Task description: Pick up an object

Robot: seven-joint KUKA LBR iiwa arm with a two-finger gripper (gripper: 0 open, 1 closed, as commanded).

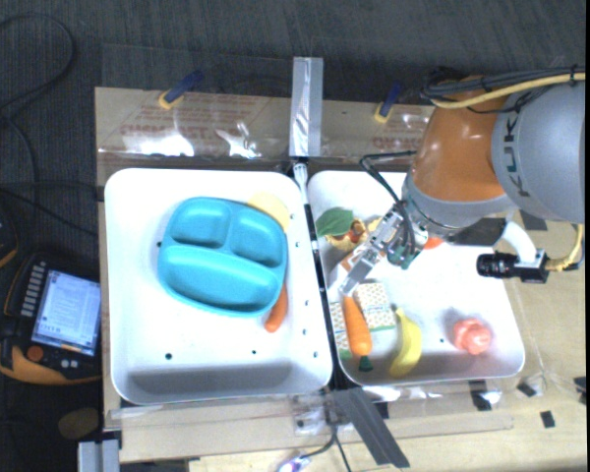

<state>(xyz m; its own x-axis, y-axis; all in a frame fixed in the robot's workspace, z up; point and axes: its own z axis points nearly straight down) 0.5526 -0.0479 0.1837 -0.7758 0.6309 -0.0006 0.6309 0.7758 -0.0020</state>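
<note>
My gripper (369,261) hangs over the left part of the right bin (497,293), its fingers pointing down-left toward the toys there. Just below it lie a carrot (356,328) and a small patterned box (377,307). A banana (407,342) lies to their right, and a pinkish-red fruit (471,334) sits near the bin's front right. A green leafy toy (334,223) and a small orange-brown piece (356,231) rest above-left of the fingers. Nothing shows between the fingers.
The left bin (138,342) holds an upturned blue divided tray (221,254), a yellow piece (268,206) at its far edge and an orange carrot-like piece (276,312) at its right. The arm's orange band (457,160) looms over the right bin's back. A handheld pendant (49,318) lies off the bench at left.
</note>
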